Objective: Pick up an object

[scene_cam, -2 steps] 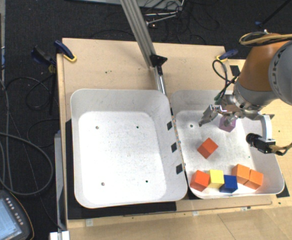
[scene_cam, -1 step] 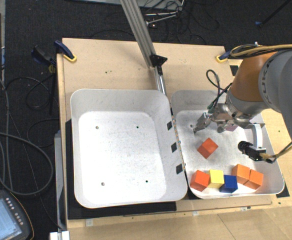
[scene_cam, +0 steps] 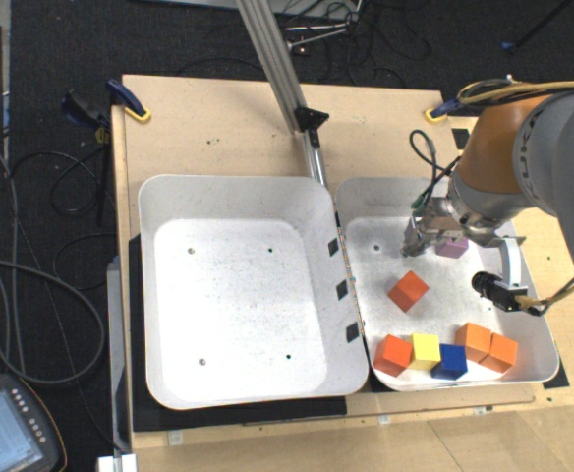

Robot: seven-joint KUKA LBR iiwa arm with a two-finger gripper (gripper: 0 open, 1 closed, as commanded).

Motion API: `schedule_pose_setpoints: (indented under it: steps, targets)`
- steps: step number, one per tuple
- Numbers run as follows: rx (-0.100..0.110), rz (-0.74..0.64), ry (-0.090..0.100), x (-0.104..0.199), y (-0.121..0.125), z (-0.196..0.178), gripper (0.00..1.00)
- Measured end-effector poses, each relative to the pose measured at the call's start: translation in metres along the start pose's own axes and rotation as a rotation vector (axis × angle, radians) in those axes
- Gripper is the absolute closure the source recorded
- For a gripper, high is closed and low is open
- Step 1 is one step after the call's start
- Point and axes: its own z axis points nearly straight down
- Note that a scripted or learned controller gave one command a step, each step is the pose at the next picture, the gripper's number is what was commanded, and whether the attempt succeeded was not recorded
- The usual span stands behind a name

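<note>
1. One wooden bench (scene_cam: 218, 126) carries everything, with a clamp at each far corner: two clamps, one on the left (scene_cam: 130, 101) and one on the right (scene_cam: 442, 111).
2. Two shallow white bins sit side by side on it. The left bin (scene_cam: 169, 264) is the larger in view; the right bin (scene_cam: 366, 214) holds all the blocks.
3. One grey arm (scene_cam: 552, 155) with an orange band (scene_cam: 488, 150) reaches in from the right, over the far half of the right bin.
4. One gripper (scene_cam: 417, 239) points down near the far middle of the right bin floor. Whether it is spread or closed cannot be told from this angle, and nothing is seen between its tips.
5. Seven blocks in all:
   - Four orange: one lone orange block (scene_cam: 408, 290) mid-bin, just nearer the camera than the gripper; one at the row's left end (scene_cam: 394, 354); two touching at the right end (scene_cam: 477, 340) and (scene_cam: 502, 351).
   - One yellow block (scene_cam: 426, 349), touching the left orange one.
   - One blue block (scene_cam: 451, 361), between the yellow and the right orange pair.
   - One purple block (scene_cam: 452, 248), just beside the gripper on its right, partly hidden by the wrist.
</note>
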Motion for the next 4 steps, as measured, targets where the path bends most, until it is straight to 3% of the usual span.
schedule_pose_setpoints:
  steps: [3,4]
  targets:
    - [-0.006,-0.004,-0.002,-0.01,0.007,-0.163,1.0]
    - [0.002,-0.009,0.002,0.04,0.02,-0.146,1.0]
